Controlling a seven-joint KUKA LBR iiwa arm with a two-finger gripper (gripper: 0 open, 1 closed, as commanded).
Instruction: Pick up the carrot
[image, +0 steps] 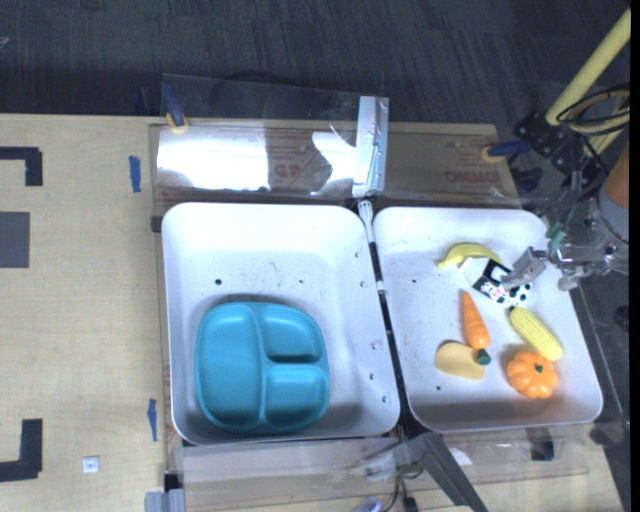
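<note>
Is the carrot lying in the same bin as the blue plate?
No. The carrot lies in the right bin, while the blue plate sits in the left bin.

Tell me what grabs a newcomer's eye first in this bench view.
The big blue divided tray fills most of the left bin. In the right bin, bright toy food clusters: an orange carrot in the middle, a banana above it, corn and a small pumpkin to its right. The gripper hovers near the far right.
</note>
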